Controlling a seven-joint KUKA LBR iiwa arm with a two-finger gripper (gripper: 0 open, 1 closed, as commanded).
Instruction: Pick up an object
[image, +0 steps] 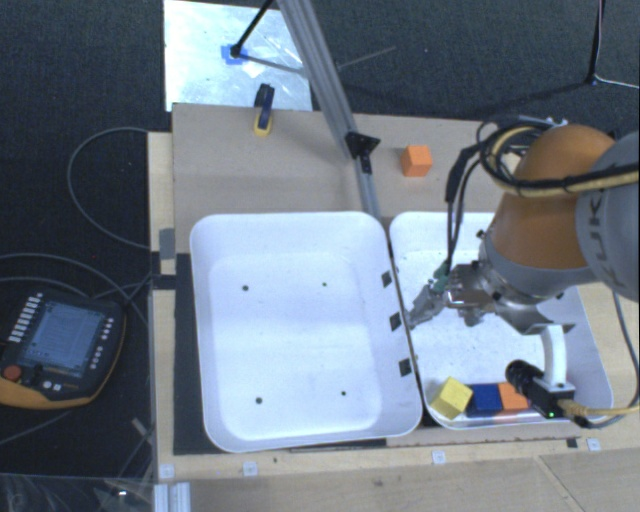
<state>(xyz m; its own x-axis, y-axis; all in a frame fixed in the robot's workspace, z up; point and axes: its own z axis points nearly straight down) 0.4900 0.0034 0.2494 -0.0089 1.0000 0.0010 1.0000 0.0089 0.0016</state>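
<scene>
Jaws (430, 300) hang near the right bin's (425, 235) left wall, their opening impossible to judge, nothing visibly held; yellow block (451, 397), blue block (487, 398) and orange block (513, 398) wait untouched along the bin's front edge.

White bins (290, 240); yellow block (452, 397), blue block (487, 398), orange block (513, 398); orange cube (417, 160) on tan surface (300, 160)

Two white bins (290, 235), four blocks (452, 397)
</scene>
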